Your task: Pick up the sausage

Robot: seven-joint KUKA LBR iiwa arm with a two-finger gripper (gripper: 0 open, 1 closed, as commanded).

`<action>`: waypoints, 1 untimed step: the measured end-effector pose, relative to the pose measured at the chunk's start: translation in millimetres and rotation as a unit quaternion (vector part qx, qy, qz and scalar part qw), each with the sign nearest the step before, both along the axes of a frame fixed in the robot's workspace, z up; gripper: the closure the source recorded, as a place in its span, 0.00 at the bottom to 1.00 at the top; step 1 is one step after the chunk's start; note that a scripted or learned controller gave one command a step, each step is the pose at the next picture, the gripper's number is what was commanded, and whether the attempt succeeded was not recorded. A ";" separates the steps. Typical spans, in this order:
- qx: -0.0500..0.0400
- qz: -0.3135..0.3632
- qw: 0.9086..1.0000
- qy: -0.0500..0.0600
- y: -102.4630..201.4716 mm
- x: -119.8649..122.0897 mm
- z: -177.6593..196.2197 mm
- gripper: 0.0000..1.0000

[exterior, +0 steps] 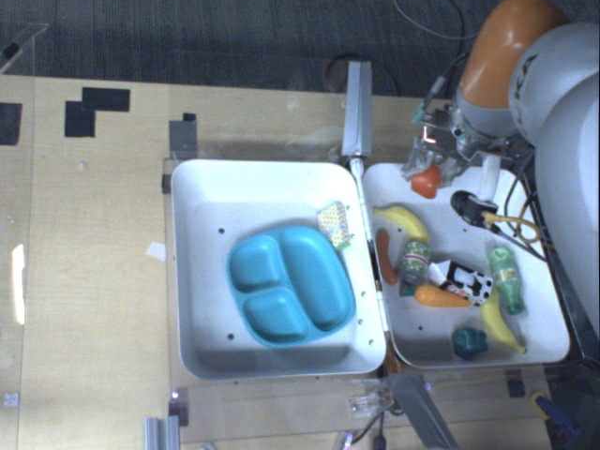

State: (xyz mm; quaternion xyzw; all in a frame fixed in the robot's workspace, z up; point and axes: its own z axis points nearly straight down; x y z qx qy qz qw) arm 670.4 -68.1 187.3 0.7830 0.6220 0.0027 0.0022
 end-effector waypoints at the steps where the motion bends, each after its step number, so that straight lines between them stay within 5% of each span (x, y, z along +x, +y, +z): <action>1: 0.001 0.008 1.000 0.002 67.6 -97.7 -1.8 1.00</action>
